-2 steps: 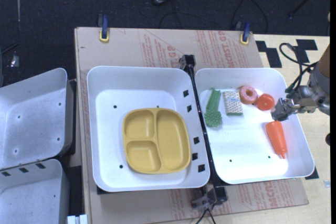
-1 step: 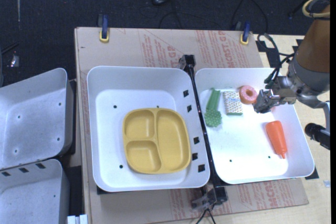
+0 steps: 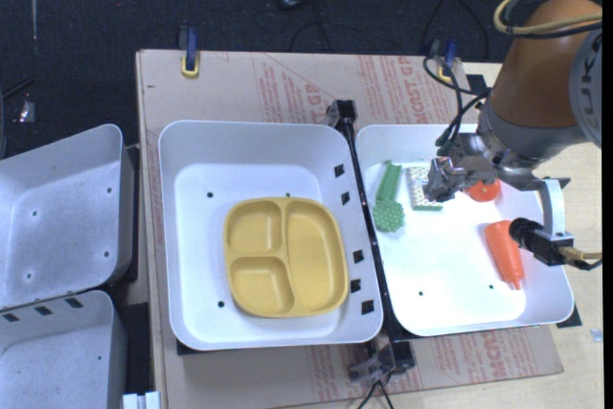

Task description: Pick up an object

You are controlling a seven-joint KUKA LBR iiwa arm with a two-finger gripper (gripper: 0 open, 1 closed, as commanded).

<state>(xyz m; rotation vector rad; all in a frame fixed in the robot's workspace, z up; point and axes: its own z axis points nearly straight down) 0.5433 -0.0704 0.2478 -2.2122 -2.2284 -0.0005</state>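
The claw (image 3: 442,179) hangs low in the right white plastic bin (image 3: 450,287), at the edge of the small green-dotted white pad (image 3: 418,187); I cannot tell whether it is apart or together. Crowding is the likely risk: the green bristled brush (image 3: 388,196) lies just beside the pad and the red round piece (image 3: 485,191) is close by the wrist, so a descent may knock either. The orange carrot-shaped toy (image 3: 504,252) has open floor around it.

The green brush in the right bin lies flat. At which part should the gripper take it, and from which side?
Take the green brush probably by its straight handle, from straight above, closing across the narrow width. The handle is slim and even; the round head is wider, and the brush lies flat in the right bin.
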